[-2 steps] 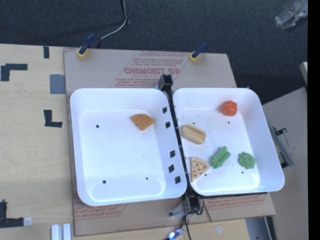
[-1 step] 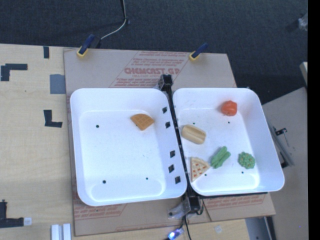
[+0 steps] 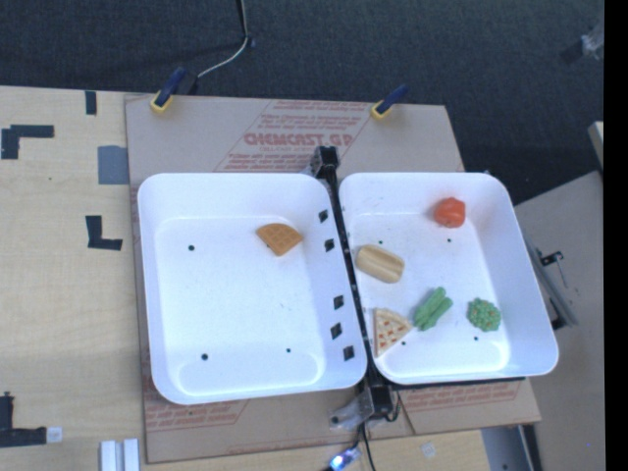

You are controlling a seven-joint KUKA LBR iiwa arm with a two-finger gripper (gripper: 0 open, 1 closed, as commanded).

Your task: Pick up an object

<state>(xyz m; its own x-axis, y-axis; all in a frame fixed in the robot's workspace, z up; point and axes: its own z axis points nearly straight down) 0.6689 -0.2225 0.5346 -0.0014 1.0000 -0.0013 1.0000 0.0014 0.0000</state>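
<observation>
Left bin [image 3: 149, 263] carries a waffle piece [image 3: 280, 238] near its right wall; right bin [image 3: 528, 283] carries tomato [image 3: 449, 212], bread roll [image 3: 380, 263], sandwich wedge [image 3: 390, 330], green beans [image 3: 432, 308], broccoli [image 3: 483, 314]; my jaws' state I cannot tell

Two shallow white bins side by side, left bin [image 3: 149, 263] and right bin [image 3: 527, 263], touching along a seam lined with small black clips [image 3: 339, 304]. Beneath them a brown board [image 3: 294, 135] with red lettering, pinned at 11 o'clock by a blue-and-yellow clamp [image 3: 169, 88] and at 1 o'clock by a second clamp [image 3: 390, 99]. Toward 9 o'clock, pale wooden bench [image 3: 59, 292] with black tape marks [image 3: 98, 232] and a grey patch [image 3: 113, 163]. At 12 o'clock, dark carpet [image 3: 422, 27] crossed by a thin cable [image 3: 238, 27].
</observation>
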